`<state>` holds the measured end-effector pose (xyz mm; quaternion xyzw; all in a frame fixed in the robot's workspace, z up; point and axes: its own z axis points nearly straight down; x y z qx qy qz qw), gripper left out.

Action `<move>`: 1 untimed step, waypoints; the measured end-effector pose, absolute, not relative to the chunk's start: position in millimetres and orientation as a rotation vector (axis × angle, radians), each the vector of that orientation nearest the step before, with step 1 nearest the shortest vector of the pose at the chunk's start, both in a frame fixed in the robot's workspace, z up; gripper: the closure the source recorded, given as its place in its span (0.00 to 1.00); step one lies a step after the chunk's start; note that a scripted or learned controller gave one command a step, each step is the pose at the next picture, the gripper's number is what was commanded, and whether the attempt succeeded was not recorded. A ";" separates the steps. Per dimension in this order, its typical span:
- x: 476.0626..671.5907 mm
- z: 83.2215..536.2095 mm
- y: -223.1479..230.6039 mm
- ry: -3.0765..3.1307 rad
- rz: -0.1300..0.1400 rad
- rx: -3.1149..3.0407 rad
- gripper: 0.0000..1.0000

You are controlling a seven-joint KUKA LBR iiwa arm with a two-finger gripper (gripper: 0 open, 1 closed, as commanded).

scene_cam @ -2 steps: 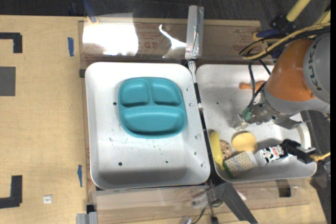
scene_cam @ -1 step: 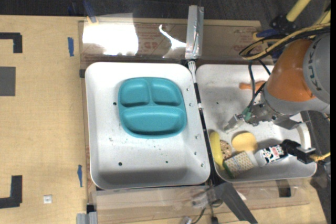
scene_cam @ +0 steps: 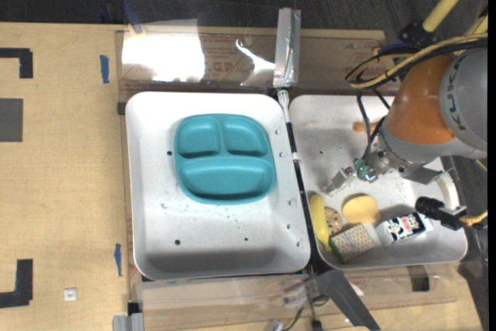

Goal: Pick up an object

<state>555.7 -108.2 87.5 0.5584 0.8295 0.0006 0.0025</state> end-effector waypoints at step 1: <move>628.2 86.4 -110.1 2.416 0.004 2.002 0.00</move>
